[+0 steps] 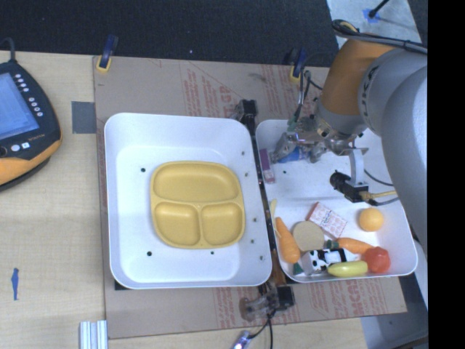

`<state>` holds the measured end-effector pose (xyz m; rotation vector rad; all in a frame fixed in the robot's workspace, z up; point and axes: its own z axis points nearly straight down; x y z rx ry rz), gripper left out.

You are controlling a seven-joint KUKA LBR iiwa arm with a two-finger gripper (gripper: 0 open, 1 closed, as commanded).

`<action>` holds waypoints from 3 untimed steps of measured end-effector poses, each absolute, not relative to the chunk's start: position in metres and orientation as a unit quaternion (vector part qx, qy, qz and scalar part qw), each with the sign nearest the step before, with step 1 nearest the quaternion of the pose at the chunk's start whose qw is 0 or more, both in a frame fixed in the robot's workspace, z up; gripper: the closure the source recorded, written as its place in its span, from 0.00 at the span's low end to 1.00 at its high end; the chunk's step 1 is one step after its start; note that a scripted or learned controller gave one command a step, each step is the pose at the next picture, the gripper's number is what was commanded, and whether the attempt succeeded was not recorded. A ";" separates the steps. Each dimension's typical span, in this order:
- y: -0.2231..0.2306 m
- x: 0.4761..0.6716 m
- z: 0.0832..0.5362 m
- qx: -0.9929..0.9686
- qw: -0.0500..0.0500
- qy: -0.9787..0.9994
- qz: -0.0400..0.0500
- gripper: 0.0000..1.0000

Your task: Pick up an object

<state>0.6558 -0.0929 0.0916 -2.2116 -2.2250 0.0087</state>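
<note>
Gripper (pixel 309 140): low over right bin's (pixel 407 264) far-left corner; finger state cannot tell.
Arm (pixel 378 86): enters from right, orange band above wrist, wrist angled down-left.
Carrot (pixel 287 240): right bin near-left edge, long axis along that edge.
Banana (pixel 347 269): near edge, lying lengthwise along it, beside tomato (pixel 376 259).
Orange ball (pixel 370 219): right edge.
Yellow divided plate (pixel 197 202): left bin (pixel 127 260) centre.

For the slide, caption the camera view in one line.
KUKA arm's pincer low at right bin's far end; toy food clustered near; yellow tray in left bin.
</note>
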 end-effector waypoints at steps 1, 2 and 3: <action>-0.093 0.656 0.092 -0.705 0.002 -0.709 0.003 0.00; -0.094 0.653 0.100 -0.705 0.009 -0.709 0.007 1.00; -0.042 0.585 0.193 -0.705 0.001 -0.709 0.001 1.00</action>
